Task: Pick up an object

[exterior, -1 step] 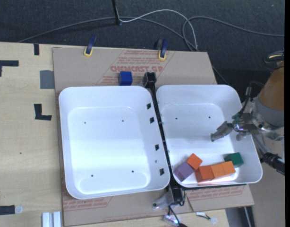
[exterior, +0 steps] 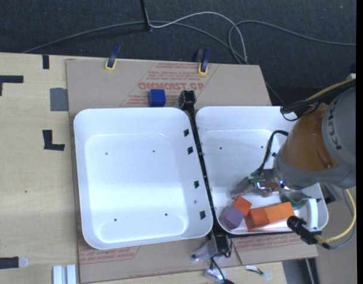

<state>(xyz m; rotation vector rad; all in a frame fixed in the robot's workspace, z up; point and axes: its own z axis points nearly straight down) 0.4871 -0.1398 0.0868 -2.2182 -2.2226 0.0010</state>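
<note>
Right now my pincer [exterior: 245,187] hangs low inside the right bin [exterior: 229,120], toward its near edge, with my grey arm and its orange band [exterior: 308,144] coming in over the bin's right wall. I can make out a grey finger [exterior: 240,187] stretching leftward from the wrist, but whether the pincer is spread or clenched I cannot tell from this slant; nothing is visibly caught in it.

Just nearer than the pincer, by the bin's near wall, lie three blocks close together. The long orange block [exterior: 269,214] rests flat, its long axis running roughly along the near wall, left end tipped slightly toward that wall. A small orange block [exterior: 243,205] sits at its left end, close beneath my finger, and the purple block [exterior: 232,217] lies just left of that, beside the divider [exterior: 198,158] between the bins.

Past the right bin's far-left corner, a blue cube [exterior: 157,97] sits on the cardboard [exterior: 229,81] outside both bins.
</note>
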